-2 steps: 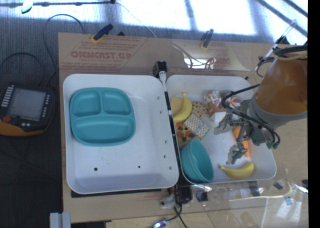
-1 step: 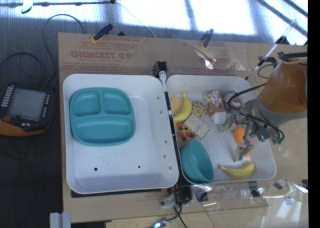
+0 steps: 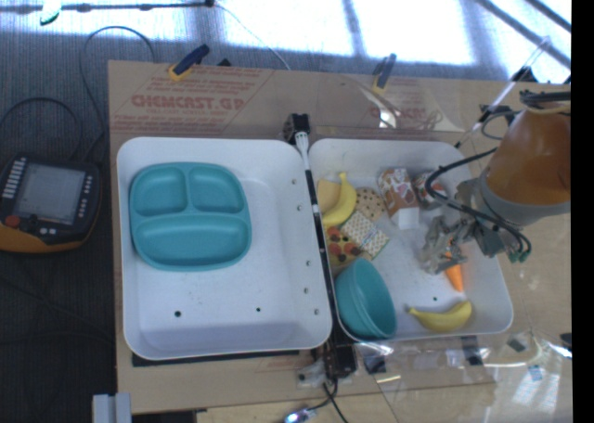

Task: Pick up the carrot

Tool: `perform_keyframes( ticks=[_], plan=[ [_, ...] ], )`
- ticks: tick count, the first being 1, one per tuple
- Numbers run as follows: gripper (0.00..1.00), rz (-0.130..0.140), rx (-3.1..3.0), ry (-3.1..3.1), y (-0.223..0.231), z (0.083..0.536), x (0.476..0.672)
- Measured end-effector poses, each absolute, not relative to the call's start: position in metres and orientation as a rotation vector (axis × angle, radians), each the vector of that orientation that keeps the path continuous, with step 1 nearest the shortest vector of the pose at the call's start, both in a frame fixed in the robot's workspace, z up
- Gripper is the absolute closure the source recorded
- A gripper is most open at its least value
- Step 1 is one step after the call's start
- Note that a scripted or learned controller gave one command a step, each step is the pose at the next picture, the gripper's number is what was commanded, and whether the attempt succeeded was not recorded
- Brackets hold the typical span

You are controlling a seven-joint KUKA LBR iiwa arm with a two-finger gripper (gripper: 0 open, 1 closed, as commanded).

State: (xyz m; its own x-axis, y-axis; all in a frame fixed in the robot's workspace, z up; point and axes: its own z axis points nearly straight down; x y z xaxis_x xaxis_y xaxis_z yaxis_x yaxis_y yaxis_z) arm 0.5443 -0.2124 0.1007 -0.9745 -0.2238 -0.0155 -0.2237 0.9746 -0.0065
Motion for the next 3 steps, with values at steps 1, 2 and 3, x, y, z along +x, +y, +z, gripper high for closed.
perform_keyframes(
  ticks=[1, 2, 3],
  plan=[
    [0.00, -0.006, -0.352, 3.107, -0.2122, 0.0999, 0.5437],
    [1.00, -0.008, -0.351, 3.109, -0.2124, 0.1073, 0.5443],
    [0.00, -0.007, -0.350, 3.109, -0.2123, 0.1069, 0.5442]
  ],
)
